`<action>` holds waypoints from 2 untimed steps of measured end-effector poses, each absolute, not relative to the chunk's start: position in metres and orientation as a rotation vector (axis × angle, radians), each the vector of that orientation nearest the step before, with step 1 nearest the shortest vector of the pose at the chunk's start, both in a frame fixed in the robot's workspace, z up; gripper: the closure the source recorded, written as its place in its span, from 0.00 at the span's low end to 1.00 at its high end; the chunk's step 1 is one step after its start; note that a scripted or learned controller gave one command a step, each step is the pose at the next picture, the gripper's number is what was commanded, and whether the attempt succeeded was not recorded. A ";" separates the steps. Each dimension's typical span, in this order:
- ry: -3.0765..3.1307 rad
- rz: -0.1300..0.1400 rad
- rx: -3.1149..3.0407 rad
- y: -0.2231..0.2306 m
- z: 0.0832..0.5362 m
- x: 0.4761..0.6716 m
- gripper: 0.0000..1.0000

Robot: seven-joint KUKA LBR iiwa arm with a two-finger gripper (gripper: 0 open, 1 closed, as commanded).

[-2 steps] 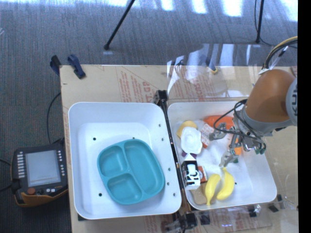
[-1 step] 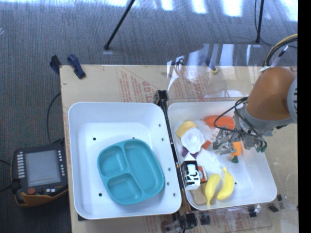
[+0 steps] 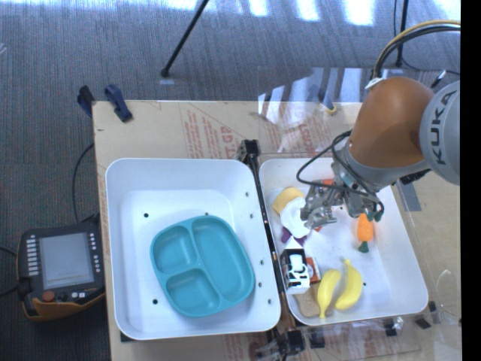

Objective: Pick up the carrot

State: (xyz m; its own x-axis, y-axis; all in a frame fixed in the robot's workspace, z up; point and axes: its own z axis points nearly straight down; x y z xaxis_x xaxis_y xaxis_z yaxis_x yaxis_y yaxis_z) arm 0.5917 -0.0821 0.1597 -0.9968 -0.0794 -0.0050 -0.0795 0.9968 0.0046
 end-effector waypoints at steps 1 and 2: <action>3.140 0.002 -0.073 -0.134 0.169 0.610 1.00; 3.142 0.004 0.059 -0.153 0.166 0.619 1.00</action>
